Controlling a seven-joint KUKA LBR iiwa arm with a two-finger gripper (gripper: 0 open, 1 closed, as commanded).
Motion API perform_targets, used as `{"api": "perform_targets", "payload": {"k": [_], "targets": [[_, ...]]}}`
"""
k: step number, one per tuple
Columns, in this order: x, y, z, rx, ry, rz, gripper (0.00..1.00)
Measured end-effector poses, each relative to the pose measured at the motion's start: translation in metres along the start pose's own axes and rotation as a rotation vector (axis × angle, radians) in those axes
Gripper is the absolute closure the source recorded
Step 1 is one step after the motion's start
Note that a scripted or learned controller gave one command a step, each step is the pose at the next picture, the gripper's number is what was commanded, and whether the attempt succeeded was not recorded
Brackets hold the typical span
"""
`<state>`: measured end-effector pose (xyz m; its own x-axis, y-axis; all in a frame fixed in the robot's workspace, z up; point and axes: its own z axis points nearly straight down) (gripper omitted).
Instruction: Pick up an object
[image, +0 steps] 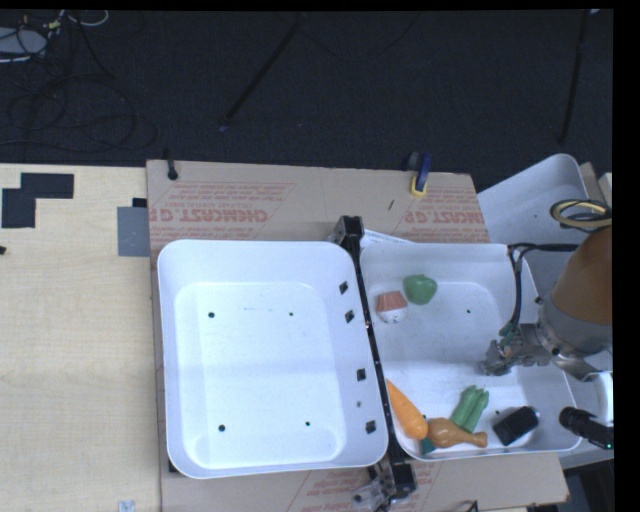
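Observation:
The right bin (440, 350) holds several small things. A round green piece (420, 289) and a red and white piece (391, 305) lie near its far left. An orange carrot (405, 408), a long green piece (468, 408), a yellow-brown piece (456, 434) and a black block (515, 426) lie along its near edge. My gripper (500, 357) hangs low over the bin's right part, just above and right of the long green piece, apart from it. Nothing visibly sits in it.
The left bin (260, 390) stands beside the right one, with a black divider (362, 330) between them. Cardboard (300, 205) lies under both. The arm's orange band (595, 275) is at the right edge. A blue and yellow clamp (420, 175) is at the back.

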<state>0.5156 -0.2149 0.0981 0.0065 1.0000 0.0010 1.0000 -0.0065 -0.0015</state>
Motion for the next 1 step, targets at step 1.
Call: {"api": "perform_targets", "payload": {"k": [1], "targets": [[0.0467,-0.0155,-0.013,0.002,0.002,-0.009,1.0]]}}
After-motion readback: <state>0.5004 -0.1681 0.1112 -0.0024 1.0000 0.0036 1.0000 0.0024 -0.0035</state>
